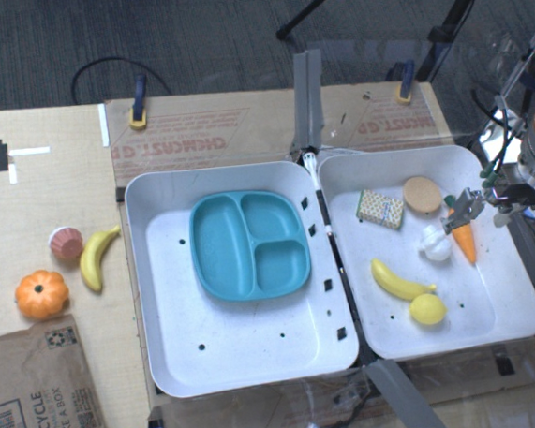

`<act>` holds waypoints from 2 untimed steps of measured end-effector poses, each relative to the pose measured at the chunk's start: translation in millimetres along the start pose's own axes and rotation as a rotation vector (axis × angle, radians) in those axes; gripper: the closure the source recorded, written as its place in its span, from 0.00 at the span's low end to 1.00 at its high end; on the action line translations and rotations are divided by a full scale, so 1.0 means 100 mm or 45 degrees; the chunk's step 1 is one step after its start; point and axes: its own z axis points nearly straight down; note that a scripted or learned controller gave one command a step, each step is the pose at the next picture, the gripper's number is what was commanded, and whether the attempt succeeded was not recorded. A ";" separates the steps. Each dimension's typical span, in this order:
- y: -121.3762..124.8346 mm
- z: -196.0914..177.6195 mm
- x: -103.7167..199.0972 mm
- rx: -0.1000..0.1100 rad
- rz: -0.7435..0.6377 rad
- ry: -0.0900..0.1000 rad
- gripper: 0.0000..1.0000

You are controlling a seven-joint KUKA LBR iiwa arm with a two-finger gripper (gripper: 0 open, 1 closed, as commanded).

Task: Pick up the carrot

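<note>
Pictured from above: a carrot [465, 239] in the right bin [510, 324], orange root pointing toward the near rim, green top toward the far one.

Directly at the carrot's green top, reaching in from the carrot's right: the gripper [471, 203] of the grey arm [530, 172]. Impossible to tell whether open, closed, or already clamped on the stalk; too small and too cluttered with metal at that spot. Likewise unclear whether the carrot rests on the bin floor or hangs just off it.

Judged to be the grasp step itself, approached at the leafy end probably because the carrot's left flank is crowded.

Just left of the carrot, touching or nearly so: a small white lump [433, 242]. Up and left of the carrot: a tan round disc [423, 195], and beyond it a speckled block [380, 209]. Down and left of the carrot: a yellow banana [401, 281] and a lemon [427, 310], close together.

Far left of the carrot, in the left bin [169, 359]: a teal divided plate [250, 245], well out of the way.

Main risk, as a guess: dragging the white lump along, or slipping off the thin stalk on lifting. Best served by a straight upward pull, away from the neighbour.
</note>
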 end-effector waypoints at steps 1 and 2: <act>0.18 1.44 -0.54 -0.006 -0.030 0.001 0.00; 0.18 1.36 -0.55 -0.003 -0.025 0.002 1.00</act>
